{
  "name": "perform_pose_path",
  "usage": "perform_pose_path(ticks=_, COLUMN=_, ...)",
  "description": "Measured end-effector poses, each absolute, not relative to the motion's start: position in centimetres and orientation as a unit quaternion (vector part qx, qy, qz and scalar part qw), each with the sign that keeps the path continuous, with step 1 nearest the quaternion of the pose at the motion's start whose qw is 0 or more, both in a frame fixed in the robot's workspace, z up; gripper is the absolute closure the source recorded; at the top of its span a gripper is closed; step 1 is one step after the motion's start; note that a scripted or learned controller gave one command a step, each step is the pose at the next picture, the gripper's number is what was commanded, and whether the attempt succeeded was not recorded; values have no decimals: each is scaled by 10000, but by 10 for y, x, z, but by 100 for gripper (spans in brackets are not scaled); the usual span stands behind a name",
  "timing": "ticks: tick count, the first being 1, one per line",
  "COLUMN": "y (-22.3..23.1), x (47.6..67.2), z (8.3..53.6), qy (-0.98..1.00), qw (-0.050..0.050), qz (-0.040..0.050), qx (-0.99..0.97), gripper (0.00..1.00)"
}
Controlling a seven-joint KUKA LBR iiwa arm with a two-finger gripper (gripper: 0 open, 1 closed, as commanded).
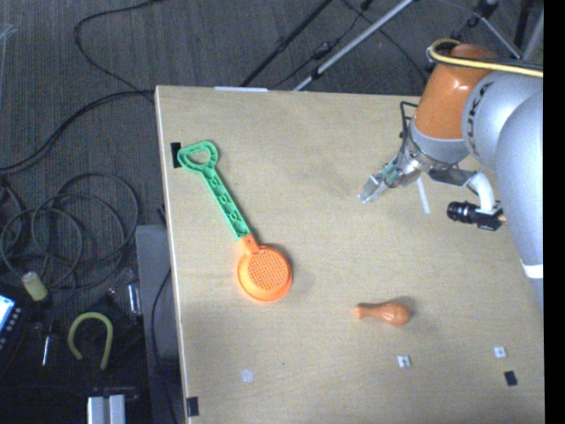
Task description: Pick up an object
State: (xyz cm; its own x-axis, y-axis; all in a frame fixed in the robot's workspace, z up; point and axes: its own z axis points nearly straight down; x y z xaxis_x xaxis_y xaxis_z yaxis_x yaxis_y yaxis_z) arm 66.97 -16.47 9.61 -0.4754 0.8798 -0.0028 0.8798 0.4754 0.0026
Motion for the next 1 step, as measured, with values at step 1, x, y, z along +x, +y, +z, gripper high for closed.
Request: perform_pose_path(ticks=1, y=-165, x=670, z=96, qy=8589, qw=18, qz=4, qx=5121, gripper=0)
